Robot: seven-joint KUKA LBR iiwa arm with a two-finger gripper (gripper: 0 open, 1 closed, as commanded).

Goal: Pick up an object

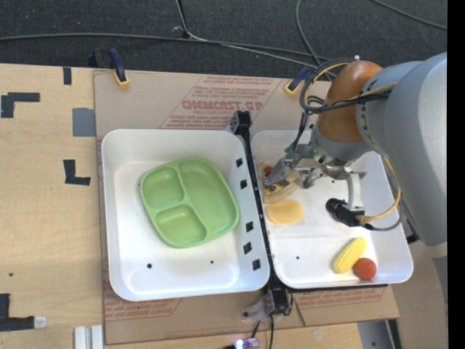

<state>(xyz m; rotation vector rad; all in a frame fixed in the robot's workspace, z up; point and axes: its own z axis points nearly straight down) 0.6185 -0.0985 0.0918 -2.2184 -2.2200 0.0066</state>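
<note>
My gripper (285, 174) hangs low over the upper left part of the right bin (385, 195), close to the divider between the bins. Right under it lie small brownish and pale pieces (275, 180), partly hidden by the gripper. A flat yellow oval piece (285, 211) rests just below the gripper, apart from it. Near the bin's front right corner a yellow corn cob (349, 255) lies against a small red ball-like item (365, 268).
A green three-compartment plate (189, 202) sits in the left bin (123, 260). The grey arm with its orange band (352, 86) and a yellow cable (385, 220) covers the right bin's upper right. Clamps hold the cardboard base at the back edge.
</note>
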